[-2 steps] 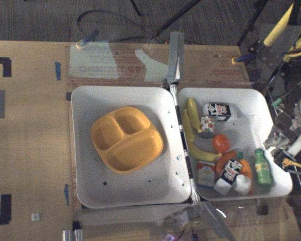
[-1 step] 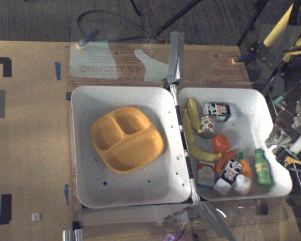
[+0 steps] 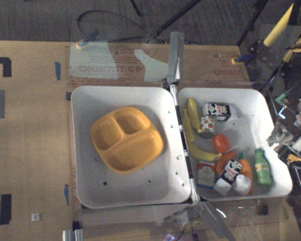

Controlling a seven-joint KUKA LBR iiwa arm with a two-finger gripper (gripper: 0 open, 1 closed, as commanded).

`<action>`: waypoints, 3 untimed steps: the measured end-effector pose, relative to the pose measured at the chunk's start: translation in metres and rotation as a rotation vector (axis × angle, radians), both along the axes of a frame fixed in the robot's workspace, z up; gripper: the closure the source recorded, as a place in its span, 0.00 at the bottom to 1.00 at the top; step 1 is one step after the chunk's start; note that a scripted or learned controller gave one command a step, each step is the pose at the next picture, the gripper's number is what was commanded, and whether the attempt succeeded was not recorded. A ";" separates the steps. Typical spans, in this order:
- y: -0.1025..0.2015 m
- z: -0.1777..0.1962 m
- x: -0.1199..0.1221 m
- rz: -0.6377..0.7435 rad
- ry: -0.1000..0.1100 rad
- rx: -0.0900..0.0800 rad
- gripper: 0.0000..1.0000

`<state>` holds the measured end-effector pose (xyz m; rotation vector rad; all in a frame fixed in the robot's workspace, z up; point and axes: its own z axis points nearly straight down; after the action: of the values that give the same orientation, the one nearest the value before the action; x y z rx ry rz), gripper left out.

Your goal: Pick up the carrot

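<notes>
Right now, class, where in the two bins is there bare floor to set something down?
Left bin: bare floor all around the yellow divided plate, widest along its near edge. Right bin: a free patch at the far-right corner, beyond the green bottle. Crowded around the carrot, bananas and cartons.

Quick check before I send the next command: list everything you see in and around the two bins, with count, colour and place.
left bin: 1, white, left half of the bench
divided plate: 1, orange-yellow, three compartments, middle of the left bin
right bin: 1, white, beside the left bin
bananas: 2, yellow, one by the right bin's left wall, the other lower, lying crosswise
milk cartons: 2, white with black patches, one at the top of the right bin, the other near its bottom, lying over the carrot
carrot: 1, orange, bottom of the right bin, partly covered
tomato: 1, red-orange, centre of the right bin
bottle: 1, green, right side of the right bin
small can: 1, pale, beside the upper banana
flat packet: 1, white and red, bottom left of the right bin
</notes>
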<state>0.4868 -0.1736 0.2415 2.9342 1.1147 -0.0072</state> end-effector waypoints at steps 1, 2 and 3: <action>0.023 -0.032 0.043 -0.163 -0.002 0.003 1.00; 0.042 -0.029 -0.001 -0.406 0.002 0.006 1.00; 0.042 -0.020 -0.001 -0.403 0.004 0.005 1.00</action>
<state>0.4860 -0.1316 0.2218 3.1050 0.5067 -0.0102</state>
